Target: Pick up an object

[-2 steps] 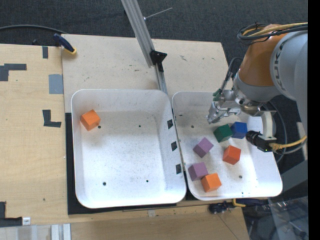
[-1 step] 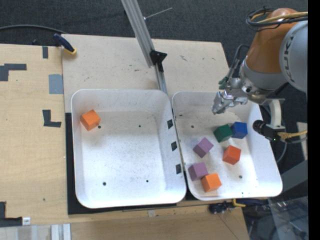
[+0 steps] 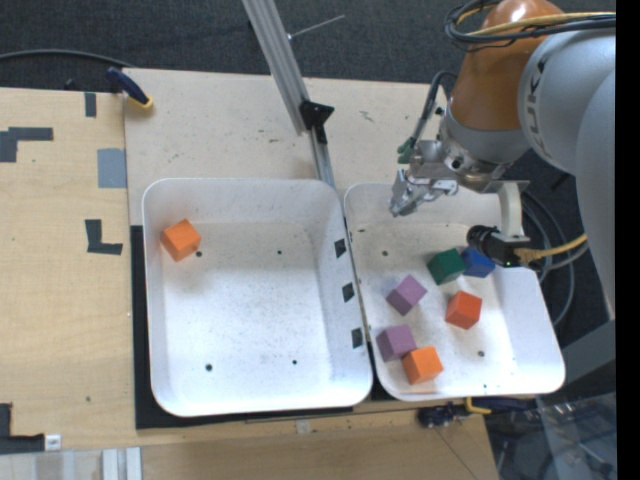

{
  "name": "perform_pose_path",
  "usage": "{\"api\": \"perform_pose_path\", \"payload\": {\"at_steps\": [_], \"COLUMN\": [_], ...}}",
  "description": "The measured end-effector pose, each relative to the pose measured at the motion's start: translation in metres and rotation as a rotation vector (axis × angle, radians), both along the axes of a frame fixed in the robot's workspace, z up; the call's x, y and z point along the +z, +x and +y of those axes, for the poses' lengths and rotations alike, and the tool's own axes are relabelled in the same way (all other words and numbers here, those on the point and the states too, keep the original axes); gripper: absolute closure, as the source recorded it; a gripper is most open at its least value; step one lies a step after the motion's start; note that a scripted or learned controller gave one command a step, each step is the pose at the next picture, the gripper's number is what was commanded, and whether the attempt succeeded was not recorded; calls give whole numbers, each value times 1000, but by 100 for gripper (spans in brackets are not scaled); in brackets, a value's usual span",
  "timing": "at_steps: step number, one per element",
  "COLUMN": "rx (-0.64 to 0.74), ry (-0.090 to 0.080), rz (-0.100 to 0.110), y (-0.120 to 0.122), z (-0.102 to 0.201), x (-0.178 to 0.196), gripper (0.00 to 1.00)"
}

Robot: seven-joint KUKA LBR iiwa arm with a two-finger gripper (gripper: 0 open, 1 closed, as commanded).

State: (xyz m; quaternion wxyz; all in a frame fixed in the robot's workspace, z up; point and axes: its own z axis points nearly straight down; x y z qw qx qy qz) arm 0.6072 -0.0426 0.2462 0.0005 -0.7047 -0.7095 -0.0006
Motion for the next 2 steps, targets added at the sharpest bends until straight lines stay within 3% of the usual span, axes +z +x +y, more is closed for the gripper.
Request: {"api": "perform_pose_path", "payload": {"at_steps": [2], "rx": [-1], "ry": [-2], "rz": [2], "y": [31], "z": [101], "x": [-19], "gripper": [100]}}
